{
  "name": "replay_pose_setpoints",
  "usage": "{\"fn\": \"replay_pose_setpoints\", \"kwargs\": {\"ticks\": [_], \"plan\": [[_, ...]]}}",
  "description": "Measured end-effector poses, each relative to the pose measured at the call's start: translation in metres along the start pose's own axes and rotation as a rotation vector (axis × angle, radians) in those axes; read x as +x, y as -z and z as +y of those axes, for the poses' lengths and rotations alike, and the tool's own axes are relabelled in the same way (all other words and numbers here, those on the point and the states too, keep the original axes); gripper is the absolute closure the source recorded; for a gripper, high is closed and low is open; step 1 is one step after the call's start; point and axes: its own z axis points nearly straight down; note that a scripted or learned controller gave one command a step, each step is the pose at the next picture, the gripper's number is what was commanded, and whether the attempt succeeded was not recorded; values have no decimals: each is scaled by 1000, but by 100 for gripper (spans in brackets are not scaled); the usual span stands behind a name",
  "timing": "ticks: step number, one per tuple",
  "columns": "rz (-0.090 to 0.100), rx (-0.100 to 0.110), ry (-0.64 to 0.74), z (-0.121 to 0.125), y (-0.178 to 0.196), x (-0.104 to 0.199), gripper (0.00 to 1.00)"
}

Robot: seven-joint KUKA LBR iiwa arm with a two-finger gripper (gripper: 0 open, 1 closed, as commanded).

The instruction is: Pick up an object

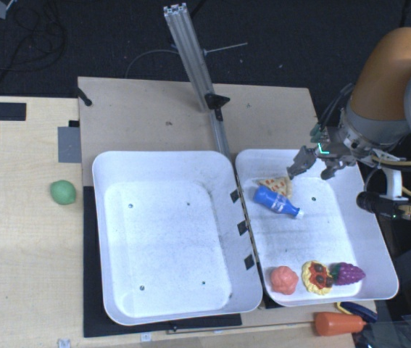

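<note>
In the right bin (350, 227) a blue bottle (277, 202) with a white cap lies on its side, touching a yellow slice-shaped toy (275, 186). Near the front wall lie a pinkish-red lump (284, 280), a yellow toy with dark spots (317, 276) and purple grapes (347, 272).

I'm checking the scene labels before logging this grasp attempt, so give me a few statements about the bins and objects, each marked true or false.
1. The blue bottle lies in the right bin. True.
2. The green ball sits inside the left bin. False: it rests on the bench, outside and to the left of that bin.
3. The gripper holds the blue bottle. False: its fingers are spread above the bin with nothing between them.
4. The grapes lie near the right bin's front edge, beside the pizza toy. True.
5. The orange carrot lies in the left bin. False: it lies on the bench in front of the right bin.
</note>
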Motion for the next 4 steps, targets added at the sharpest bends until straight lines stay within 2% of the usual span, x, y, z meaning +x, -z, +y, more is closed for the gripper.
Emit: {"fn": "replay_pose_setpoints", "kwargs": {"ticks": [1, 3, 4], "plan": [[0, 0, 0, 0, 0, 0, 0], [0, 5, 0, 1, -115, 10, 0], [0, 2, 0, 0, -157, 10, 0]]}}
